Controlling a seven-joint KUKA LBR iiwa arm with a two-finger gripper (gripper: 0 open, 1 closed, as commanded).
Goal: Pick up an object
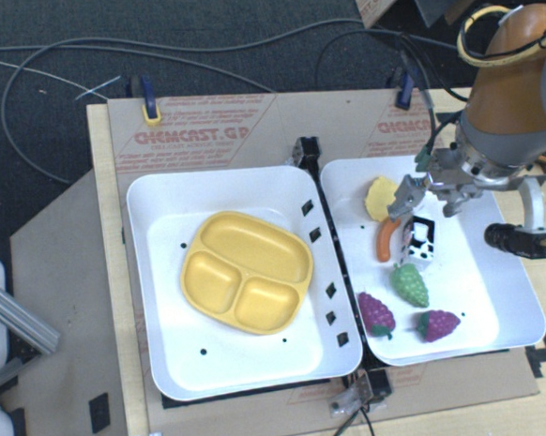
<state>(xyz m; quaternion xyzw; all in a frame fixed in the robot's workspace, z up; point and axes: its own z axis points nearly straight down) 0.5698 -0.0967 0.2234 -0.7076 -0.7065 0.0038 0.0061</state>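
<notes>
Hanging over the right bin [508,330], the gripper [430,202] is just above and behind the black and white toy [422,240], which I use as the reference for all places. The two fingers [407,196] are spread apart, and nothing sits between them. They do not touch the toy as far as I can see. The grey arm [505,119] with its orange band comes in from the right of the toy and rises away toward the upper right.

An orange sausage-shaped piece [386,239] lies just beside the toy on its left, standing almost along the bin's length. A pale yellow piece [380,196] lies behind and left of the toy, close to one finger. A green bunch [411,286] lies just in front of the toy, nearly touching it. Two purple bunches lie further in front of the toy: one [376,313] to the front left, near the bin wall, and one [439,324] straight in front.

Well to the left of the toy, in the left bin [151,222], a yellow divided plate [247,272] rests flat, with three compartments. It is near the middle of this bin.
</notes>
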